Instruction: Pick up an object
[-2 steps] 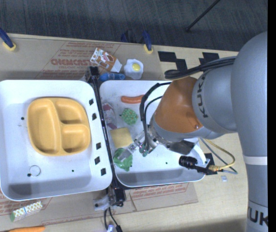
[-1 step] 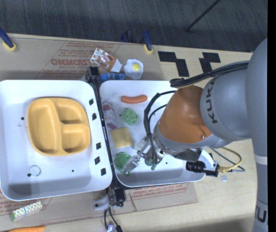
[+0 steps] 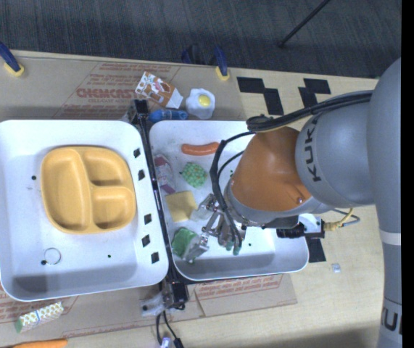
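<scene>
The right bin (image 3: 286, 263) holds several small items: an orange sausage (image 3: 200, 148) at the far side, a round green piece (image 3: 194, 173), a yellow block (image 3: 181, 205) and a green item (image 3: 183, 241) near the front left corner. A pale printed packet (image 3: 163, 172) lies along the bin's left wall. My gripper (image 3: 222, 235) hangs low over the front part of this bin, just right of the green item and below the yellow block. The orange wrist band (image 3: 265, 176) hides the bin's middle and right side.
The left bin (image 3: 11, 194) carries a yellow divided tray (image 3: 88, 188). Behind the bins lie a small carton (image 3: 152, 87), a blue item (image 3: 167, 114) and a white-and-yellow egg toy (image 3: 201, 101). A wrapped packet (image 3: 40, 315) rests on the cardboard at the front left.
</scene>
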Controlling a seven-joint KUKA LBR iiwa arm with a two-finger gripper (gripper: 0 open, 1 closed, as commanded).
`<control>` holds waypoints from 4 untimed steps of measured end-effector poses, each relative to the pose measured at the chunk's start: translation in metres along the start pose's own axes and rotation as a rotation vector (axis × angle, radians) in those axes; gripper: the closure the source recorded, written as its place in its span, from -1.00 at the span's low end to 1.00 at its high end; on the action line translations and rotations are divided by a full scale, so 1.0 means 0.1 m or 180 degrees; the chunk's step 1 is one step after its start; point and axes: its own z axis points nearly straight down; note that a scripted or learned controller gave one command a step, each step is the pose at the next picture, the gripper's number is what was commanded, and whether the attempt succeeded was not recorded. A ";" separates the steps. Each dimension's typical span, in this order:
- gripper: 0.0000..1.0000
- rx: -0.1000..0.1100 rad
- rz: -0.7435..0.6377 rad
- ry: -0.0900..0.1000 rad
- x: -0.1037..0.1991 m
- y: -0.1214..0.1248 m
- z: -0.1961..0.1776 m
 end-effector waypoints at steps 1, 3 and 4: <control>-1.00 0.0001 -0.0055 0.0004 0.03 0.01 0.00; -1.00 -0.0001 -0.1698 0.0009 0.12 0.00 0.00; -1.00 0.0001 -0.2304 0.0001 -0.40 0.20 0.00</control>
